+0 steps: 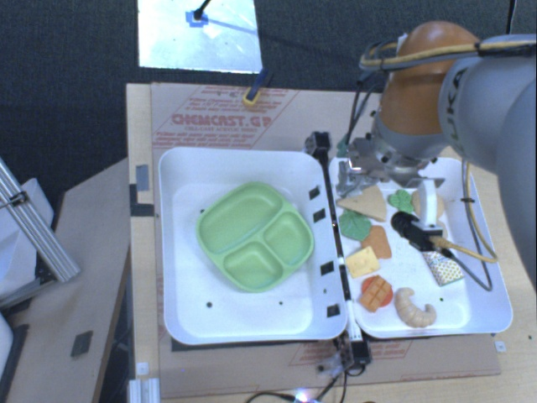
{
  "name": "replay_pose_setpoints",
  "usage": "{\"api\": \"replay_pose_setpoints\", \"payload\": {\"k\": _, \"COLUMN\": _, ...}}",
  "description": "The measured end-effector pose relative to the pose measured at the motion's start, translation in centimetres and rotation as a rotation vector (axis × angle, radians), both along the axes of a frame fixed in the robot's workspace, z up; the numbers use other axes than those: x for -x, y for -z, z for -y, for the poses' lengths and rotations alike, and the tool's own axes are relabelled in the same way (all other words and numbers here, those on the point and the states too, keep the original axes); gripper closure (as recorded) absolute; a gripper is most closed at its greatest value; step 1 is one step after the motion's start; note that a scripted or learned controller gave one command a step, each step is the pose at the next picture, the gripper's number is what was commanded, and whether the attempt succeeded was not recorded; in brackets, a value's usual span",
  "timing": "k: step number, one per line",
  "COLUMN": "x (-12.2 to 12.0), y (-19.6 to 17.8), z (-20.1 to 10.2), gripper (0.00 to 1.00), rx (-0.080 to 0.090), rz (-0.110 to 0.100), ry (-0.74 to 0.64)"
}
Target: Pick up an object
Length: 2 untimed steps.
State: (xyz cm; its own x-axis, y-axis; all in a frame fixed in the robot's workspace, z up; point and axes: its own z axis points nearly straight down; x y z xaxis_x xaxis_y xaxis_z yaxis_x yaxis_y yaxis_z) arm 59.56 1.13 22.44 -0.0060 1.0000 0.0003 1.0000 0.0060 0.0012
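Gripper: low over far left corner of right bin; finger spread cannot be told.
Cheese wedge: just near of gripper; contact unclear.
Green tray: left bin.

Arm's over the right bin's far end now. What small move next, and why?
Probably lower the hand a little straight down toward the tan wedge. The hand sits just above the wedge's far edge in the right bin, and nothing shows between its fingers. The green leaf piece lies close beside the wedge, so a short, careful descent seems wiser than a sideways sweep.
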Motion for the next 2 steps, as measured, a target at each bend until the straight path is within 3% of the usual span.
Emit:
{"api": "replay_pose_setpoints", "payload": {"k": 1, "x": -0.8, "y": 0.6, "z": -5.2, "gripper": 1.00, "rx": 0.000, "rz": 0.001, "ry": -0.001}}
{"api": "replay_pose_setpoints", "payload": {"k": 2, "x": -0.3, "y": -1.0, "z": -6.0, "gripper": 1.00, "rx": -0.001, "rz": 0.000, "ry": 0.000}}
